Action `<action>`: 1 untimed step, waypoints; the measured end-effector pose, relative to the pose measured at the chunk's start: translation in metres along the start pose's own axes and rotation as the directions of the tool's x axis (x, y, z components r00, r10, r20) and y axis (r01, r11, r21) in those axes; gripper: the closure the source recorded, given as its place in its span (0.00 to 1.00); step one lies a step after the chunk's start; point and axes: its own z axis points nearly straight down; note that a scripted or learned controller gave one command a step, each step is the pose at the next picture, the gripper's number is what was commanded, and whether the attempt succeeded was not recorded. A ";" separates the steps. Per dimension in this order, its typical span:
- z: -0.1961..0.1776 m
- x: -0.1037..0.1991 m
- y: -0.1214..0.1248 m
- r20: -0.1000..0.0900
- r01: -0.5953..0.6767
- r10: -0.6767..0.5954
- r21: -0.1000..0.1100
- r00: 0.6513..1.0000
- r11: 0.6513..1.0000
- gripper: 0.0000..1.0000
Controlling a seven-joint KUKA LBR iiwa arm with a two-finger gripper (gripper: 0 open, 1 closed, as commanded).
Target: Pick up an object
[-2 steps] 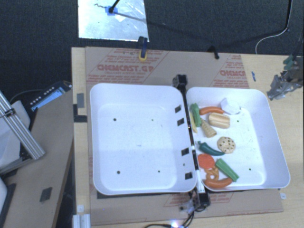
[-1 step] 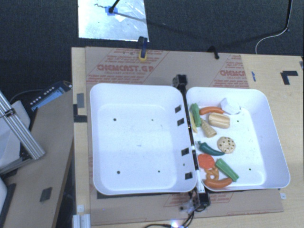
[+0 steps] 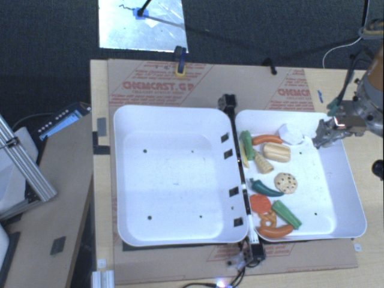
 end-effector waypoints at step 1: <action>-0.140 0.000 -0.022 0.005 0.002 -0.002 -0.030 1.000 1.000 1.00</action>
